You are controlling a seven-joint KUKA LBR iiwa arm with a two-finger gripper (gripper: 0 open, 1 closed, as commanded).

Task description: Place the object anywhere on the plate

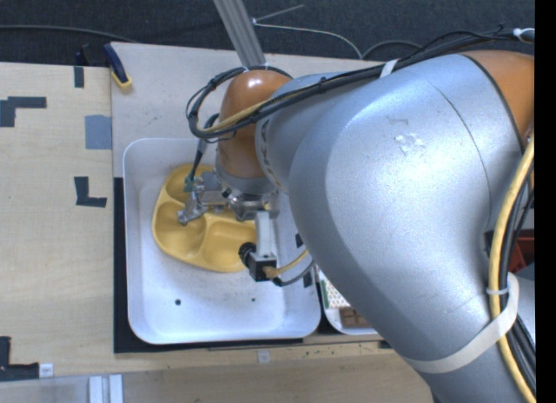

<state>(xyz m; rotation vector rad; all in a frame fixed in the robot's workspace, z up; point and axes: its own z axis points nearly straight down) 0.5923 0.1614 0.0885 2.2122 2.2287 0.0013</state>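
Left white bin (148, 306) holds yellow plate (178, 232), lying in bin's upper half. Right bin (347, 323) mostly hidden under grey arm (408, 201). Pincer (204, 204) low over plate's centre. Pincer state: cannot tell. Task object cannot be made out near pincer or on plate.

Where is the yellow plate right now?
The yellow divided plate lies in the left white bin, toward its upper left part, partly covered by the arm's gripper hanging over it.
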